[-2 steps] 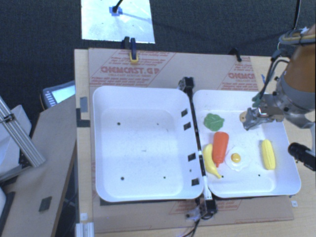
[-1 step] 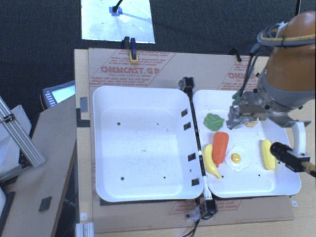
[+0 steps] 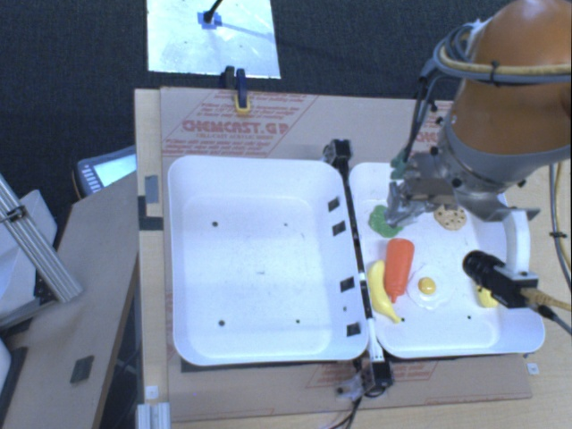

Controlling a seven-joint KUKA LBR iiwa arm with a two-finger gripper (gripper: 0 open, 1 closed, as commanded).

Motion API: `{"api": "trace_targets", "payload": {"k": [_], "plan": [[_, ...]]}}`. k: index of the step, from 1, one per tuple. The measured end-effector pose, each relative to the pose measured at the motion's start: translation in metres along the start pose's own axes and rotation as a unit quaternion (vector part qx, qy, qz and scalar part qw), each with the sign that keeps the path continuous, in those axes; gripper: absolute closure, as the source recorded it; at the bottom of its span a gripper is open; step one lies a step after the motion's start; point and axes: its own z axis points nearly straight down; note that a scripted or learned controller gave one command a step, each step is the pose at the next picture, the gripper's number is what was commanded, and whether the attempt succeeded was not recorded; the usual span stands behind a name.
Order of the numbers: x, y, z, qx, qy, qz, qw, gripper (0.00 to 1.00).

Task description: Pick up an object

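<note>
In the right bin (image 3: 527, 333), toward its far left part, your gripper (image 3: 399, 206) sits low, right up against a green leafy-looking toy (image 3: 382, 222). From this angle the wrist covers the tip, so you honestly can't tell how far open it is. Nothing is visibly in its grasp, and the green toy looks like it's resting on the bin floor, poking out to the gripper's lower left.

Everything pickable is in that same bin. An orange carrot (image 3: 399, 266) lies just in front of the green toy, roughly lengthwise toward the near edge. A yellow banana (image 3: 382, 300) is tucked along the carrot's left side, touching or nearly touching it, close to the bin's left wall. A toy fried egg (image 3: 427, 289) lies flat just to the right of the carrot. A chocolate-chip cookie (image 3: 451, 216) sits near the far side, right beside the gripper and partly under the arm (image 3: 518, 70). There's also a small yellow thing (image 3: 485, 298) by the right wall, mostly hidden, so no idea what it is.

The left bin (image 3: 179, 266) is butted against the right one, with black clips (image 3: 340, 229) along the seam. Both rest on a cardboard sheet (image 3: 241, 119) with red print.
</note>
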Motion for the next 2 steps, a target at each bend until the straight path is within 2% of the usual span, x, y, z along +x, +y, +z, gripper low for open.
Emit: {"api": "trace_targets", "payload": {"k": [1, 2], "plan": [[-0.003, 0.001, -0.009, 0.0, -0.001, 0.001, 1.0, 1.0], [0.019, 0.0, -0.044, 0.001, -0.001, 0.002, 1.0, 1.0]]}}
